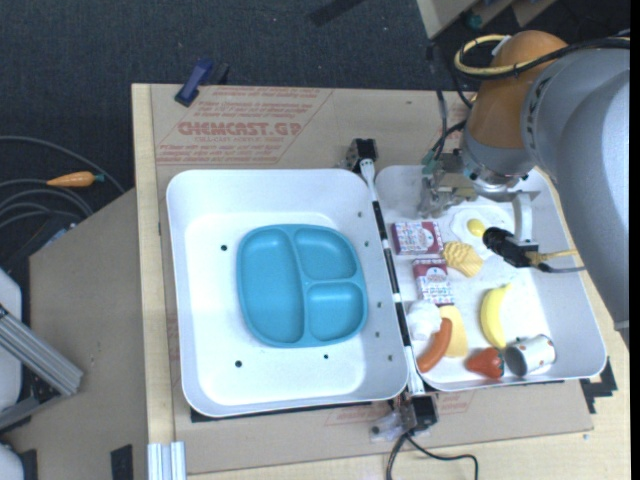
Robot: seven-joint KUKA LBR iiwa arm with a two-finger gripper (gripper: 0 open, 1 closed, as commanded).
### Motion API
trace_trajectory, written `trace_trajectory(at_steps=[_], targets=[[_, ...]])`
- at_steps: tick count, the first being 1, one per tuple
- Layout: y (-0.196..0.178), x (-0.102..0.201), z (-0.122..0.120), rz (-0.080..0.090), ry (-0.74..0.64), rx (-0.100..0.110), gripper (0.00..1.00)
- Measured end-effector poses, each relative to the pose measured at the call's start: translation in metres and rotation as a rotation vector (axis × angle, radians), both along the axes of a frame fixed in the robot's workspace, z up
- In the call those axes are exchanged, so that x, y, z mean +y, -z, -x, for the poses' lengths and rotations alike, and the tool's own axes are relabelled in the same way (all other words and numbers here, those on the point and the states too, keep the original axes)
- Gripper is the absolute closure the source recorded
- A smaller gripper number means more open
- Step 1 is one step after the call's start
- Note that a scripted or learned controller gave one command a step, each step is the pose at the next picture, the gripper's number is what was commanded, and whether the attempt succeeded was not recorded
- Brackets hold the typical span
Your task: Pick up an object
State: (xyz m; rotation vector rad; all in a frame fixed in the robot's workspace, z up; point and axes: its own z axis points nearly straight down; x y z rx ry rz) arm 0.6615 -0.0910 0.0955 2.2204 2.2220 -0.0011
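Grey arm (pixel 590 118) cut off at right, tool (pixel 440 190) indistinct

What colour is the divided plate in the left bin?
Light blue: the three-compartment plastic plate shows best in the camera view, lying in the left white bin.

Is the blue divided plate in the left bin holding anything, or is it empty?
Empty. The blue plate lies flat in the left bin, all three compartments bare; the food items sit in the right bin.

Even overhead light falls bright on the white bins (pixel 200 218), with soft shadows, slight blur and mild grain.
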Motion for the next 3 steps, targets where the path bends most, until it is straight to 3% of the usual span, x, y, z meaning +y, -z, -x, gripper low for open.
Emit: trace_trajectory(at_steps=[1, 3], targets=[[0.000, 0.000, 0.000, 0.000, 0.000, 0.001, 0.00], [0.010, -0.002, -0.005, 0.000, 0.000, -0.001, 0.00]])
